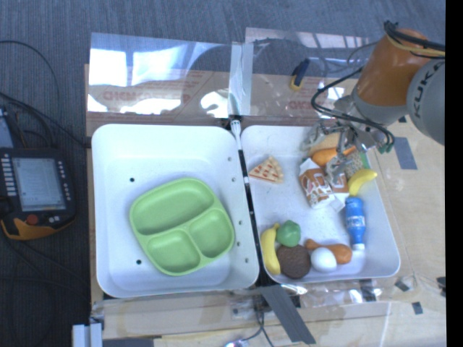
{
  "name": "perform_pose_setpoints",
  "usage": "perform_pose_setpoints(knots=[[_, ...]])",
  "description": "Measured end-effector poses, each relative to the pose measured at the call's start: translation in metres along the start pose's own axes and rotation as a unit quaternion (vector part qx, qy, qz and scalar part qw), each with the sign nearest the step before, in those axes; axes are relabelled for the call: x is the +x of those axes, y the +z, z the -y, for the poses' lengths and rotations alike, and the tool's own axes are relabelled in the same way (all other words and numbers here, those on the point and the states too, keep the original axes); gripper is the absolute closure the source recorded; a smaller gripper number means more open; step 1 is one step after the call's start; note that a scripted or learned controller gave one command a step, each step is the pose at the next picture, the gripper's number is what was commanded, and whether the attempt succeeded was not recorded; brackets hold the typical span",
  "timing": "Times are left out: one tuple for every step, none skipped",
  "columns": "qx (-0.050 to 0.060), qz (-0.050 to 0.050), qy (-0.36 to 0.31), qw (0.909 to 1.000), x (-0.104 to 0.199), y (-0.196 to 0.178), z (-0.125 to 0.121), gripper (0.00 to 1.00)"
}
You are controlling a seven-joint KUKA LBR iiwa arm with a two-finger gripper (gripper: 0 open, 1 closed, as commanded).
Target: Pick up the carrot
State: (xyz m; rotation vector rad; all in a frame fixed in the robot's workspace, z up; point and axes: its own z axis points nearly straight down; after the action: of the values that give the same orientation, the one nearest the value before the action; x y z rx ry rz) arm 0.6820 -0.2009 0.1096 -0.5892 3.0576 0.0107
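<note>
- Grey arm with the orange band is reaching in from the right, over the far right corner of the right bin.
- Left shallow white bin is holding a light green plastic divided plate, lying slightly turned, with three compartments.
- Right shallow white bin is carrying the food items.
- Gripper is hanging low over the far right cluster; whether it is gripping anything I cannot tell, wiring and clutter are hiding the tips.
- Orange carrot is lying directly beneath the gripper, near the bin's far right, touching a red-and-white printed packet.
- Blue bottle with white label is lying along the right wall, a small yellow banana just beyond it.
- Near edge: a longer yellow banana, a dark brown round piece, a green round item, a white egg, an orange chunk, all crowding together.
- Orange waffle wedge is sitting alone near the divider.
</note>
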Motion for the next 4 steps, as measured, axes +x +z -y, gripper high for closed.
perform_pose_setpoints(knots=[[0.0,-0.001,0.071,0.9975,0.004,0.0,0.006,0.0],[0.001,0.003,0.071,0.9975,-0.001,-0.013,0.004,1.0],[0.003,-0.009,0.005,0.9999,-0.016,-0.08,-0.062,1.0],[-0.002,-0.016,-0.091,0.9957,0.084,-0.015,-0.103,1.0]])
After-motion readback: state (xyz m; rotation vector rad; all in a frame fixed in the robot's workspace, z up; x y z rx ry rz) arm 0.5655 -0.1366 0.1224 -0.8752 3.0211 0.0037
